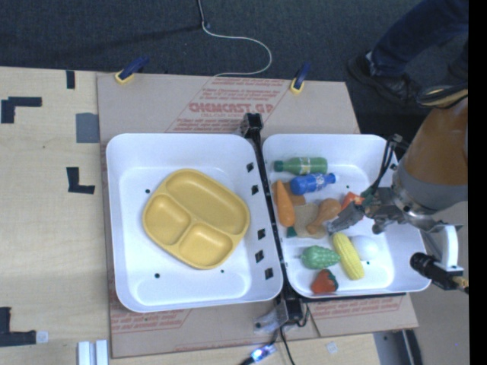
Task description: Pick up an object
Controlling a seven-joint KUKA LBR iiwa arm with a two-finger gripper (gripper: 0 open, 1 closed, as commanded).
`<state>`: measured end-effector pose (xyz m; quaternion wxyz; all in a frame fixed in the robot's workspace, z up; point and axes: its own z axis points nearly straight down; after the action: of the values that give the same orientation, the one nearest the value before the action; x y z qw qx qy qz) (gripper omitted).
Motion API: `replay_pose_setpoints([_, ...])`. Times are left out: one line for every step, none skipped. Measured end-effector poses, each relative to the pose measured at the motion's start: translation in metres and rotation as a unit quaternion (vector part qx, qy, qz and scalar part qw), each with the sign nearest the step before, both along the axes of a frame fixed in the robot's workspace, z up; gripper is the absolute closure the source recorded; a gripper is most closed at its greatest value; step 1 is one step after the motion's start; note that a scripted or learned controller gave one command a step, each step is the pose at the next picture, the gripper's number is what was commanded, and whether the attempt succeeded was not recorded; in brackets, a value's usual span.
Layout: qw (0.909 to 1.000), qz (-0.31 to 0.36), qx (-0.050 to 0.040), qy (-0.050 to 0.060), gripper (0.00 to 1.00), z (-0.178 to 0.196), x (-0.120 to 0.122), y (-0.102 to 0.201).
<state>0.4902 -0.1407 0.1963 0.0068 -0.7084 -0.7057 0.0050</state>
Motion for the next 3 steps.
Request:
replay_pose_setpoints([1.0000, 0.002, -0.0010, -0.007, 0.00, 0.007, 0.003, 0.000])
replay_pose_setpoints([1.0000, 0.002, -0.0003, -0.004, 0.00, -0.058, 0.002, 0.003])
replay_pose_setpoints([1.0000, 0.002, -0.0010, -0.007, 0.00, -0.110, 0.001, 0.004])
